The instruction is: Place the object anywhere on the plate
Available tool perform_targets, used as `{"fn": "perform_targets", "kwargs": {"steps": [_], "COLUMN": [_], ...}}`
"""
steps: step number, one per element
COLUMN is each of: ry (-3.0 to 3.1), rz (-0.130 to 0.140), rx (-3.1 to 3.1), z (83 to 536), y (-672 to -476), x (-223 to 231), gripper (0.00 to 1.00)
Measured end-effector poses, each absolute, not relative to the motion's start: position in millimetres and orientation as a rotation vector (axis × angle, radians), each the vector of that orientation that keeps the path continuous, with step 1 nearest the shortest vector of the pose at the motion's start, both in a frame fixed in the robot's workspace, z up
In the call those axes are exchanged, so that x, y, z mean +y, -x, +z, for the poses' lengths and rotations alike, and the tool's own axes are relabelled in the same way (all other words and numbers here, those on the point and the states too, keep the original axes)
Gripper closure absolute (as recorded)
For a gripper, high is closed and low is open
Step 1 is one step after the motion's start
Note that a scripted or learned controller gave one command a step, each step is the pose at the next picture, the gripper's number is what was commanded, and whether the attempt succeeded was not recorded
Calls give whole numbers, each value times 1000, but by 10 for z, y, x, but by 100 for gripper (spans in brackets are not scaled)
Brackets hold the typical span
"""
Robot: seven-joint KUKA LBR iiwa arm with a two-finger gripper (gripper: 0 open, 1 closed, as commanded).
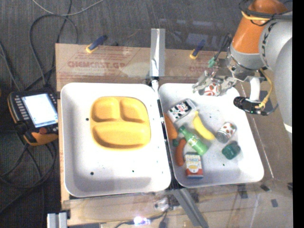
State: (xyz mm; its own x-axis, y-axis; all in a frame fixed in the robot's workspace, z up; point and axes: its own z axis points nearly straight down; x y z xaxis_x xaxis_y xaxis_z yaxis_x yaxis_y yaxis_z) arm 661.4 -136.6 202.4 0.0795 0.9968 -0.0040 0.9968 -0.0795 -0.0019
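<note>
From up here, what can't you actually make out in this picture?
- End effector: blurred against a red and white thing; a hold cannot be told.
- Carrot: partly hidden by the bin's edge.
- Small carton: label too small to read.
- Arm: cut off by the frame's right side.

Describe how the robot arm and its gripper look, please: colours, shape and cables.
The arm is thick, rounded and light grey, with a glossy orange band above the wrist. Black cables loop along its side. The gripper is small, of grey metal, with thin wires near it.
</note>
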Motion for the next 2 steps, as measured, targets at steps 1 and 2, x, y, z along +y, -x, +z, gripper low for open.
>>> {"fn": "perform_targets", "kwargs": {"steps": [1, 2], "ry": [-2158, -2138], "rz": [-4, -3], "rx": [2287, 2306], "z": [1826, 1826], "y": [-6335, -5908], "x": [-635, 130], "gripper": [100, 100]}}
